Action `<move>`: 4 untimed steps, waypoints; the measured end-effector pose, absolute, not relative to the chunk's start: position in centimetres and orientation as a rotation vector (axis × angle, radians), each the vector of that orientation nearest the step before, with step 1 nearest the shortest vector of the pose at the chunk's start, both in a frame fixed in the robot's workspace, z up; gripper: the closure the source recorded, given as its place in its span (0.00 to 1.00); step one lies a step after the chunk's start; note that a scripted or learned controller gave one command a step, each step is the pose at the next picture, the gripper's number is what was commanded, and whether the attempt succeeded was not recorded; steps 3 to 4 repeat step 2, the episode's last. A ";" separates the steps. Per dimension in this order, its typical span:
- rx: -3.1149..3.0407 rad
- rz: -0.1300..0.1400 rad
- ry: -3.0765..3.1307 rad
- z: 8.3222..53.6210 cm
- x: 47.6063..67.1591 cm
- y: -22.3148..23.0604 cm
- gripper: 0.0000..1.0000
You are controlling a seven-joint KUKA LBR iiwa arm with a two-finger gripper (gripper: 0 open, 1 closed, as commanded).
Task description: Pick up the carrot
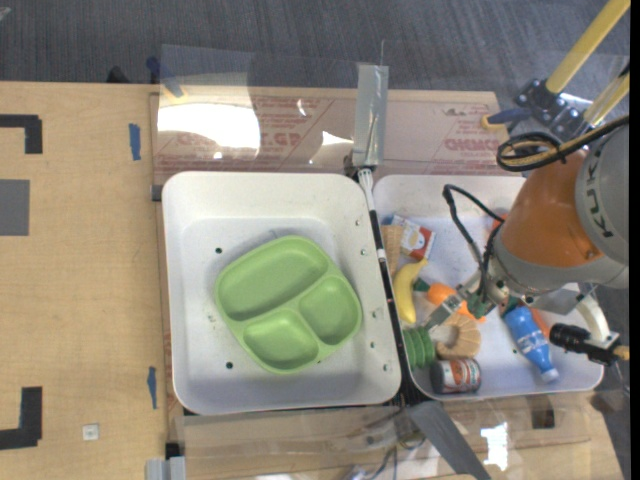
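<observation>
The carrot (439, 293) is a small orange piece lying in the right bin (575, 383), just right of a yellow banana (403, 294). My gripper (468, 305) hangs low over the bin, immediately right of the carrot and close to it. The grey wrist and orange band of the arm (548, 223) cover the bin's right part. I cannot see from here whether the carrot is in the gripper's grasp.
The right bin also holds a small carton (410, 238), a tan block (460, 339), a green ridged toy (418, 347), a tin can (457, 374) and a blue bottle (529, 339). A green divided plate (288, 302) lies in the left bin (185, 268).
</observation>
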State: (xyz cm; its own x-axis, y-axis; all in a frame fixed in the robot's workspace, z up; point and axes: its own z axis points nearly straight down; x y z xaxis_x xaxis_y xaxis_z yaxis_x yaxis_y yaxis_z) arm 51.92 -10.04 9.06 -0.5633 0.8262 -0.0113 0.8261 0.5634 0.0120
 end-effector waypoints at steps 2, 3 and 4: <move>1.546 0.010 2.727 18.7 48.2 -3.3 1.00; 1.546 0.010 2.727 18.7 48.2 -3.3 1.00; 1.546 0.010 2.727 18.7 48.2 -3.3 1.00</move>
